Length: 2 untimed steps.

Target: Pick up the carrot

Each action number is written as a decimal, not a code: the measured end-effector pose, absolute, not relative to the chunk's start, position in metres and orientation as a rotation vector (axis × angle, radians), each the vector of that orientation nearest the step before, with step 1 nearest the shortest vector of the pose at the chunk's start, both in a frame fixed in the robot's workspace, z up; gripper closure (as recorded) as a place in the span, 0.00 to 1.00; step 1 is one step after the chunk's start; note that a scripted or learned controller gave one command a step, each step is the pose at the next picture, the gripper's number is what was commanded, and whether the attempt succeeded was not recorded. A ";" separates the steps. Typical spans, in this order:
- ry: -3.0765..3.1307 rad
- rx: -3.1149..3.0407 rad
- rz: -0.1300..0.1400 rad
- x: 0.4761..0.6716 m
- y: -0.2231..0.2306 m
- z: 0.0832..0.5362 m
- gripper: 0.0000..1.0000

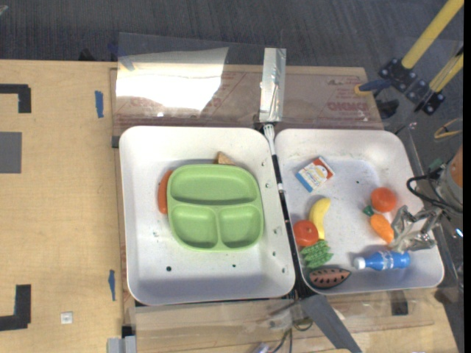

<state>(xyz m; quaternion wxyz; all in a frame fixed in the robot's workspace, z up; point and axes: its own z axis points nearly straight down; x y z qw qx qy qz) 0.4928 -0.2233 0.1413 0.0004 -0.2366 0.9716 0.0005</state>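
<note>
Gripper (409,230) low in right bin (346,142), near its right wall; whether released or clenched, cannot tell. Carrot (381,228) lies just left of gripper, touching or nearly so. Blue bottle (380,261) directly below gripper; orange tomato (383,198) up-left. Green divided plate (215,204) far left.

The green plate (215,204) hides most of an orange item (162,195) and a brown one (224,158).
</note>
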 end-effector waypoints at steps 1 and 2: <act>3.114 -0.384 0.001 0.496 -0.171 0.150 1.00; 3.114 -0.322 -0.004 0.492 -0.160 0.207 1.00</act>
